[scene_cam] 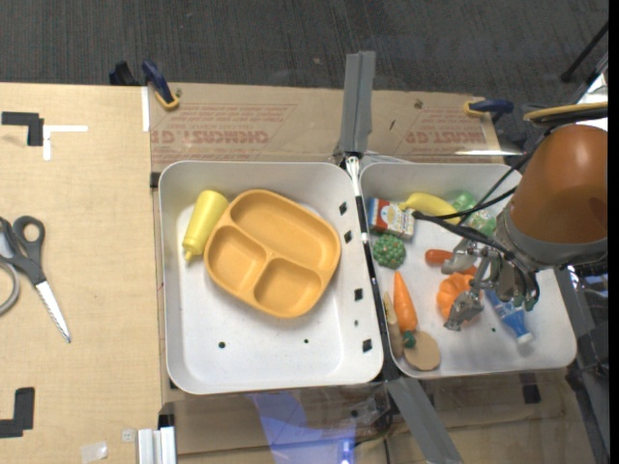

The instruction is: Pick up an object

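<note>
In the left bin (193, 356) a yellow bottle (202, 222) lies against the left side of an orange divided plate (273, 251). The right bin (551, 351) holds a crowded heap: a small red-and-white packet (391, 217), a green ball (389, 250), a carrot (403, 300) and a wooden disc (422, 354) near the front, a banana (430, 204) at the back. The gripper (464, 313) hangs low over an orange object (449, 294), just beside it; whether the fingers are spread or pressed together I cannot tell, and nothing shows between them. A blue-and-white tube (511, 319) lies just right of the gripper.
</note>
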{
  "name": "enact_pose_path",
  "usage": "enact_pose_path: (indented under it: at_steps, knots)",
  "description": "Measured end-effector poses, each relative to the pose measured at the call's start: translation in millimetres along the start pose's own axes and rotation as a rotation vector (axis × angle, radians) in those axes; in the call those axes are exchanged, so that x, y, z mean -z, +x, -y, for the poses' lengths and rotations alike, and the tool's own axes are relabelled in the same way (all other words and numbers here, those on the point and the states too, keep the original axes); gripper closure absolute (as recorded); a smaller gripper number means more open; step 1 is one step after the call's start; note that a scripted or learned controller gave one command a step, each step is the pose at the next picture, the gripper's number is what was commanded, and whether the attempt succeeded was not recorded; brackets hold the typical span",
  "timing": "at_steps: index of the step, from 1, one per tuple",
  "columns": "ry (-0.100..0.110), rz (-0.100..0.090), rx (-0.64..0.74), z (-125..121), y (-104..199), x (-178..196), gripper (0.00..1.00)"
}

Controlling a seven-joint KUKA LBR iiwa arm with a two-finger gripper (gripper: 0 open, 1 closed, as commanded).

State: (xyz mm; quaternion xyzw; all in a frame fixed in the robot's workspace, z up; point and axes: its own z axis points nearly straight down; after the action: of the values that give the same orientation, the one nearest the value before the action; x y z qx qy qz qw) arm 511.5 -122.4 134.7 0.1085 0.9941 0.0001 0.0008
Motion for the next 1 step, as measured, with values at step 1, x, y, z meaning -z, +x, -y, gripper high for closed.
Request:
enact_pose_path:
  at_steps: [1]
  knots:
    - [0.0, 0.0, -0.041, -4.1, -17.3, -42.5, 0.0]
